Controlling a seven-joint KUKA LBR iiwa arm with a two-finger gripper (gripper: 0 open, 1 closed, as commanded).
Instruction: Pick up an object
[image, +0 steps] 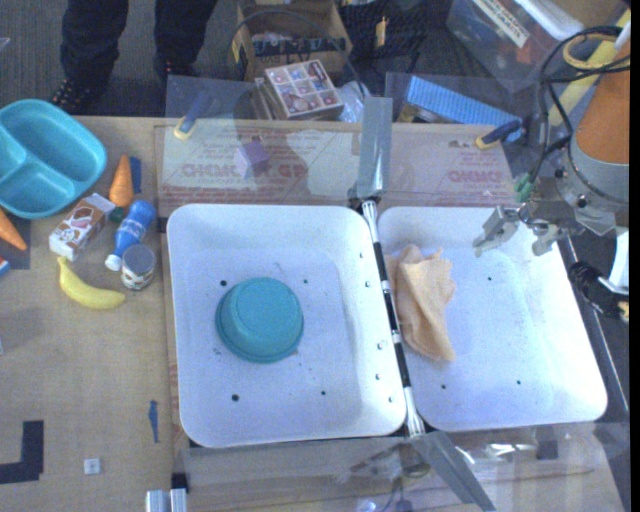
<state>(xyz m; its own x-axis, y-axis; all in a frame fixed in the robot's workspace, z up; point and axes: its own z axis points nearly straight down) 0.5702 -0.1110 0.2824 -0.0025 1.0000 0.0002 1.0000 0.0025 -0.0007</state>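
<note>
Approach stage. My gripper (517, 232) hangs over the right bin's (560, 400) far edge, jaws spread with nothing between them. The tan cloth (425, 303) lies against that bin's left wall; I would descend centred over its bunched middle.

Counter (90, 400), left of bins: blue divided dish (45, 160) at far corner; carrot (121, 181), small carton (80, 226), blue-and-white bottle (130, 234), dark can (138, 267), banana (88, 290) grouped near it. Beyond bins: patterned box (300, 88), blue ridged block (455, 102).
</note>
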